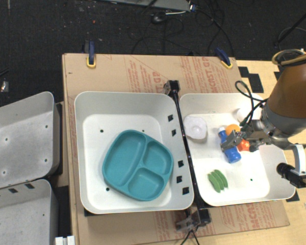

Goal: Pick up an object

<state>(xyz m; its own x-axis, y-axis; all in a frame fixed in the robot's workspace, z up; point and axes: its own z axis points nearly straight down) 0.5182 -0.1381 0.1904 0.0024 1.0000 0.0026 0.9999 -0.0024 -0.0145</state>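
Observation:
In the right bin (pixel 255 188) lie a blue bottle-shaped toy (pixel 230 149), a yellow-orange piece (pixel 232 130) just behind it, a small orange-red piece (pixel 245 146) to its right, a green pea pod (pixel 218 180) nearer the front, and a white cup (pixel 196 127) by the left wall. My gripper (pixel 238 138) hangs low over the blue toy and the orange pieces, at the end of the grey arm (pixel 290 106) that reaches in from the right. The gripper's dark body hides part of those toys.
The left bin (pixel 92 108) holds a teal divided plate (pixel 137 165). A black divider strip (pixel 181 137) runs between the bins. A small white object (pixel 243 114) sits near the right bin's back wall. Spare white bin lids (pixel 20 137) lie at far left.

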